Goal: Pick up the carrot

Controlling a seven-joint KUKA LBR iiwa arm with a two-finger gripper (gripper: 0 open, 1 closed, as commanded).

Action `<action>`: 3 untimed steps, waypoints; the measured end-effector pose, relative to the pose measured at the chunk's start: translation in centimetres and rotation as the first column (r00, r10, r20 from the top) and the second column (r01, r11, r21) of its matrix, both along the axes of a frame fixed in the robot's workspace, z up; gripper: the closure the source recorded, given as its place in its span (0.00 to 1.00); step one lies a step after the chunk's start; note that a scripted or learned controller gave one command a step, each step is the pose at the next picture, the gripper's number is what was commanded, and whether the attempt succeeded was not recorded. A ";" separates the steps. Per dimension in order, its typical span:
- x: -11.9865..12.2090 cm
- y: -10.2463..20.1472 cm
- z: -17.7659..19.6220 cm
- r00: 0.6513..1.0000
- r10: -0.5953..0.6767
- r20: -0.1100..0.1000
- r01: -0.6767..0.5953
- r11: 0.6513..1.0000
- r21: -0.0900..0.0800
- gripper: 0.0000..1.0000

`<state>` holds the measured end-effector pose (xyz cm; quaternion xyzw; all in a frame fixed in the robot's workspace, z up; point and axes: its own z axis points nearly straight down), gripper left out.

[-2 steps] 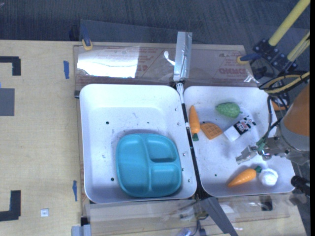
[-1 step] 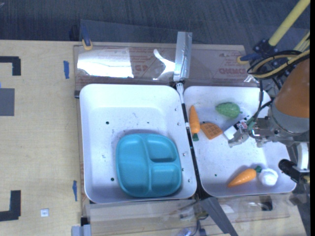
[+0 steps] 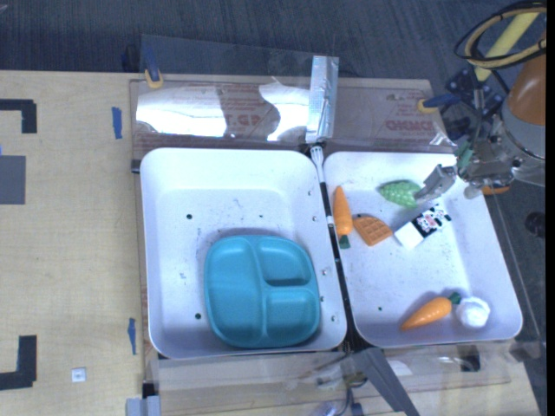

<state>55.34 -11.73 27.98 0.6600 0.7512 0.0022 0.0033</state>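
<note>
An orange carrot with a small green top lies near the front of the right bin, its green end touching a white round object. A second slim orange vegetable with a green tip lies along that bin's left wall. My gripper hangs over the bin's back right part, beside a green leafy piece and above a white and black item. It is far from the front carrot, and I see nothing held in it.
An orange wedge lies next to the slim orange vegetable. The left bin holds a teal divided plate. Yellow and black cables loop at the back right, near the arm.
</note>
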 end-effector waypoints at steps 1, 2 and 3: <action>0.7 -3.2 -1.2 0.985 0.173 -0.004 -0.174 0.985 -0.002 0.00; -3.9 -2.4 -11.1 1.000 0.022 -0.013 -0.022 1.000 0.002 0.00; -7.6 -5.0 -15.9 0.999 0.045 -0.013 -0.045 0.999 0.001 0.00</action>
